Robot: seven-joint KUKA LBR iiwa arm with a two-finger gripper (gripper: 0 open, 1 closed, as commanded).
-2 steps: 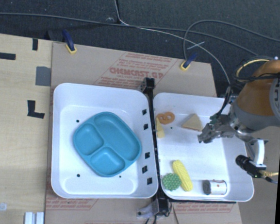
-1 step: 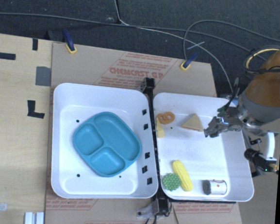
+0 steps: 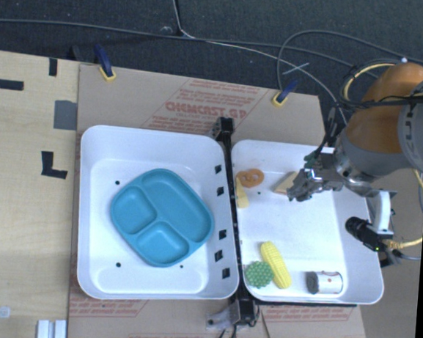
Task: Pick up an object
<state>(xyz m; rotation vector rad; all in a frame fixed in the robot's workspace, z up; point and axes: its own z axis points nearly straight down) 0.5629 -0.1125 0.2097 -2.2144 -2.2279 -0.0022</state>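
Two shallow white bins sit on the bench; the hand (image 3: 303, 189) hovers low in the right bin (image 3: 303, 228) beside a tan wedge-shaped block (image 3: 284, 183). Finger state cannot be told. Approach step, seemingly; next, the hand should close on the block and lift.

My bench is matt brown cardboard (image 3: 202, 108) under two smooth white plastic bins (image 3: 96, 147). The blue three-part plastic tray (image 3: 161, 215) looks smooth, faintly glossy. Right of it, the yellow corn cob (image 3: 274, 264) looks bumpy plastic.

A pale tan wedge (image 3: 284, 183), possibly foam, lies in the right bin's (image 3: 352, 243) far part
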